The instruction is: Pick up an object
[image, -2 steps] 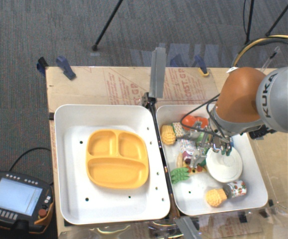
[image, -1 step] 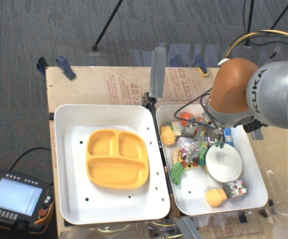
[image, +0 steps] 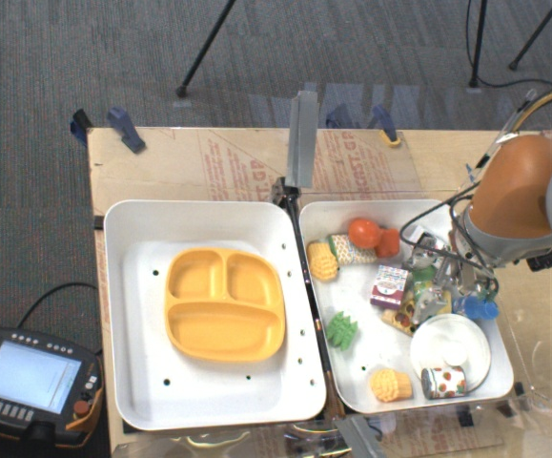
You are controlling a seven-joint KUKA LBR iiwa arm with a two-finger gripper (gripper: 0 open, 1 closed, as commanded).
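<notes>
In the right bin [image: 352, 397], a patterned cup [image: 443, 382] and white bowl [image: 450, 346] were seen nearest. A yellow divided plate [image: 225, 304] lay in the left bin [image: 132, 256]. The claw [image: 438, 277] was lowered among cluttered packets [image: 390, 287] mid-bin; its state could not be told. A tomato [image: 363, 232] lay beyond.

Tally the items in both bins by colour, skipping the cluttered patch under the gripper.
Yellow: 3, divided plate, corn piece, corn piece
Red-orange: 1, tomato-like toy
Green: 1, leafy toy
White: 1, bowl
Purple: 1, small box
Patterned: 1, cup
Total: 8
</notes>
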